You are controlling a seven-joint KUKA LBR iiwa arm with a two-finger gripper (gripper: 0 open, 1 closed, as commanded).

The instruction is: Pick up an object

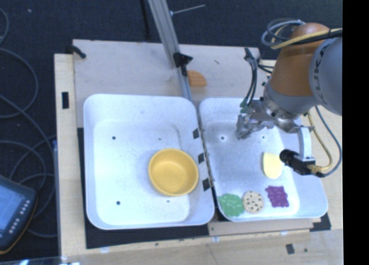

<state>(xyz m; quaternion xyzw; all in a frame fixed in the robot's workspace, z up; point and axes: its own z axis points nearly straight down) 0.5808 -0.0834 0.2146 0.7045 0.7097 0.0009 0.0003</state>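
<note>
Open floor in both bins, clutter along the lower right

The left bin [104, 143] is bare except for a yellow bowl [173, 171] at lower centre. In the right bin [230, 160], the left and middle floor lies free; a green piece [231, 204], cookie [252, 201], purple piece [277, 196] and yellow piece [272, 165] crowd its lower right. A slanted metal rail [164, 27] crosses the upper centre.

Bright, even overhead light; soft, slightly blurred picture
</note>
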